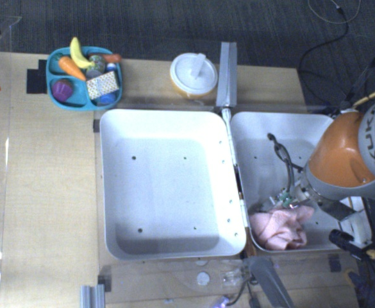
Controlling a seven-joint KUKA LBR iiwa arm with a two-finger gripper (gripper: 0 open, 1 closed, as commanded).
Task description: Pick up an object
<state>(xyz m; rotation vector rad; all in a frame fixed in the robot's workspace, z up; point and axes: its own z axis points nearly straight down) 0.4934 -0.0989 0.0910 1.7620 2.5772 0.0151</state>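
Camera view: pink cloth (279, 229) bunched at near edge of right bin (264, 140). Gripper (288, 197) low, just above cloth's far side; fingers' spread, cannot tell. Left bin (168, 124) alongside. Farther: blue tray (52, 98) of toy food, white lidded cup (193, 74) on bench (40, 191).

The grey arm (366, 165) wears a rounded orange band, dark cables trailing near its wrist.

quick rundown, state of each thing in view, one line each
pink cloth: crumpled, in the right bin's near corner
gripper: down in the right bin, at the cloth's edge
left bin: upright, white
blue tray: packed with toy food
white lidded cup: upright, lid on
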